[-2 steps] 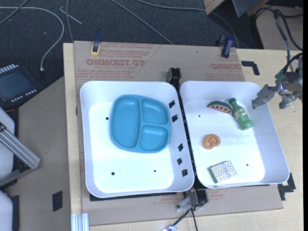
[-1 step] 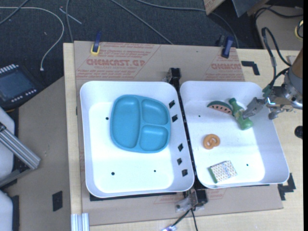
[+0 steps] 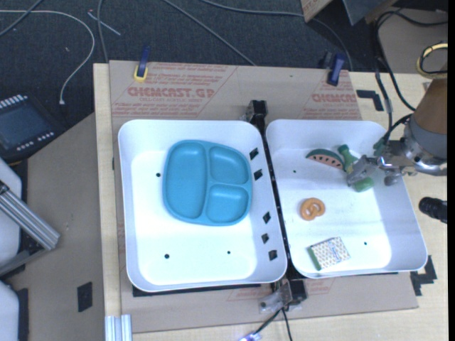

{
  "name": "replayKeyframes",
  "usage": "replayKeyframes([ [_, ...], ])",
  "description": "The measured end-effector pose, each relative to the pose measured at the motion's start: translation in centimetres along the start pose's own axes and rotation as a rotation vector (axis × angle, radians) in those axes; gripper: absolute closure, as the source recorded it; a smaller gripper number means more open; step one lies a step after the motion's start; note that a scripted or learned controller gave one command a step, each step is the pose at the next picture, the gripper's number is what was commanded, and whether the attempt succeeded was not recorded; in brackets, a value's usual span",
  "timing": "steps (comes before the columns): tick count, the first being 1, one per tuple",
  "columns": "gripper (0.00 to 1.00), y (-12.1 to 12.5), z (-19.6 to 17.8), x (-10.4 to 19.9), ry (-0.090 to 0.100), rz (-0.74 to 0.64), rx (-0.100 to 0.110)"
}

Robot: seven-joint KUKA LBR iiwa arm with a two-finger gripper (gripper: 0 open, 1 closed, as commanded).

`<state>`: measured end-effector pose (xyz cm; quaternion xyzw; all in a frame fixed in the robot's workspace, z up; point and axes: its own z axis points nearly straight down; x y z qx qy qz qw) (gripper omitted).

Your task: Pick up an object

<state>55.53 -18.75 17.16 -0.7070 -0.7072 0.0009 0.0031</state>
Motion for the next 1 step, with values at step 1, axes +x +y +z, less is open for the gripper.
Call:
replayKeyframes([
  [1,0.00,-0.40,4.88,-0.86,0.000,0.001,0.000],
])
